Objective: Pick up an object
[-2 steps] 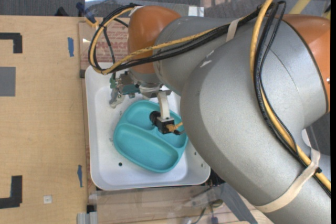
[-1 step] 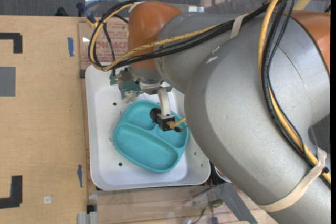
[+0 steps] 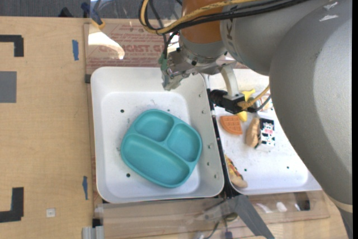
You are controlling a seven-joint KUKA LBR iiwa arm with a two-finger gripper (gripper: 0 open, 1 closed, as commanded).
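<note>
My gripper (image 3: 168, 82) hangs over the far rim of the left bin (image 3: 106, 120), beyond a teal divided plate (image 3: 161, 146) that lies flat in that bin. Nothing shows beneath its tip. In the right bin (image 3: 291, 170) lie an orange waffle-like toy (image 3: 231, 124), a tan bread-like toy (image 3: 253, 133), a small black-and-white item (image 3: 268, 132) and a yellow piece (image 3: 246, 97). The arm hides most of the right bin's far side.
A reddish-tan toy food piece (image 3: 237, 174) lies against the near left wall of the right bin. A printed cardboard sheet (image 3: 128, 47) lies behind the left bin. Wooden bench surface (image 3: 39, 120) stretches to the left.
</note>
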